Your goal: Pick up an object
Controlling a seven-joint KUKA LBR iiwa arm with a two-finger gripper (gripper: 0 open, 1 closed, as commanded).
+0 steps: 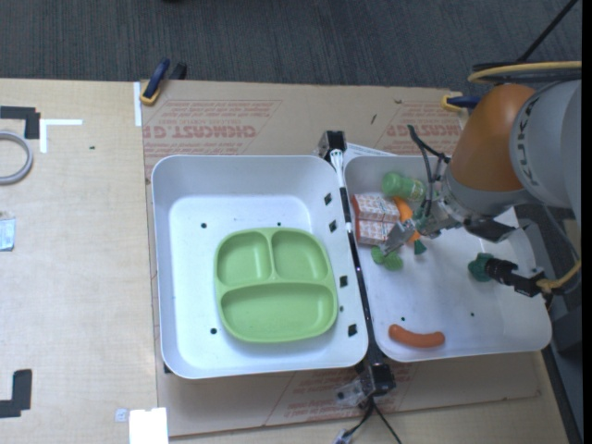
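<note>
To the left, a shallow white plastic bin (176, 248) holding a pale green divided plastic plate (276, 285), well apart from the action. Right of it, a second shallow white bin (499, 336), with possible picks crowded at its far left: a red-and-white cardboard carton (373, 218), a small orange piece (405, 211) touching it, a round green toy (398, 185) farther back, and a small dark green piece (389, 259) nearer. Risk here of catching two pieces at once, shoving the carton against the dividing wall, or squeezing a small piece out sideways, all owing to the crowding. Two-finger gripper (404, 236) low over this cluster, between carton and dark green piece; open or closed, impossible to tell. Alone by the near rim, an orange-red sausage-shaped toy (416, 337). At far right, the grey arm with orange band (490, 137), reaching leftward, wrist angled down into the bin.
</note>
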